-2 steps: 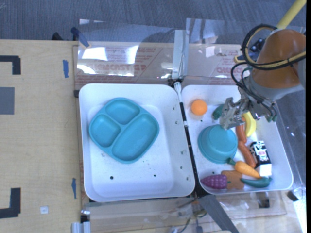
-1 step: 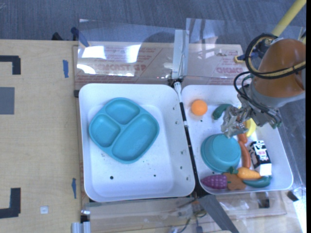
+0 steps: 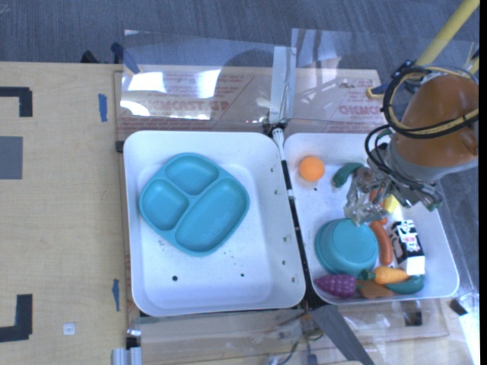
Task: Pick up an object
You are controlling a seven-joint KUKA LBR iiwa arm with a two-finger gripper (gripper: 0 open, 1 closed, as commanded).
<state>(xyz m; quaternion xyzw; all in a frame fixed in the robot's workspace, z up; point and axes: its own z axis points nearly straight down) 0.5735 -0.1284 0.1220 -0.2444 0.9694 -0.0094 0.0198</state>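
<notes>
My gripper [image 3: 364, 204] hangs low in the right bin [image 3: 441, 280], just above the top rim of a blue bowl [image 3: 347, 248]. Small items lie around it: an orange ball [image 3: 311, 169] to its upper left, a dark green vegetable [image 3: 347, 173] beside it, and a yellow piece [image 3: 391, 204] to its right. An orange-red sausage [image 3: 383, 243] and a black and white block [image 3: 409, 238] sit right of the bowl. A purple grape bunch [image 3: 335, 284], a carrot [image 3: 389, 275] and a teal piece [image 3: 407, 284] lie along the bin's front edge.
The left bin [image 3: 144, 280] holds a blue three-compartment plate [image 3: 195, 202]. A divider [image 3: 291, 211] separates the two bins. Clear plastic panels [image 3: 228, 90] stand behind them. The arm's orange band [image 3: 437, 120] and black cables overhang the right bin's back right corner.
</notes>
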